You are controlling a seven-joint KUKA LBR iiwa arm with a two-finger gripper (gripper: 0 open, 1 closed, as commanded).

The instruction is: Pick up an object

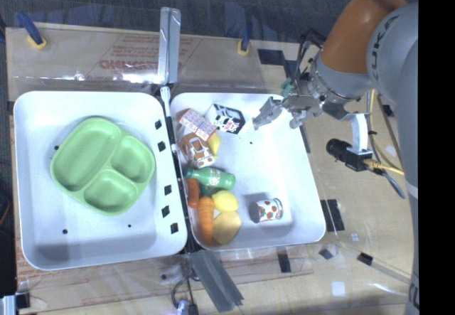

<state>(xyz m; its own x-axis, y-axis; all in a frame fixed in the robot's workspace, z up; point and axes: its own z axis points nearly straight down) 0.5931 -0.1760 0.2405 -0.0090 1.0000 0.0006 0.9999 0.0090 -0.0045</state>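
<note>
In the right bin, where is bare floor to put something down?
Bare floor lies in the right bin between the cow-print box and the small can. It is crowded along the left wall: cartons, green bottle, carrot, lemon.

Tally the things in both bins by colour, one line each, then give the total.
Green: 2, divided plate, bottle
Orange/brown: 3, carrot, two cartons
Yellow: 2, lemon, potato-like piece
Black-and-white: 1, box
Red-and-white: 1, can
Total: 9

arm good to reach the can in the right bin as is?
Probably yes. The can lies on its side on bare bin floor, apart from the fruit piled along the divider. The pincer hangs over the same bin, with nothing between them.
</note>
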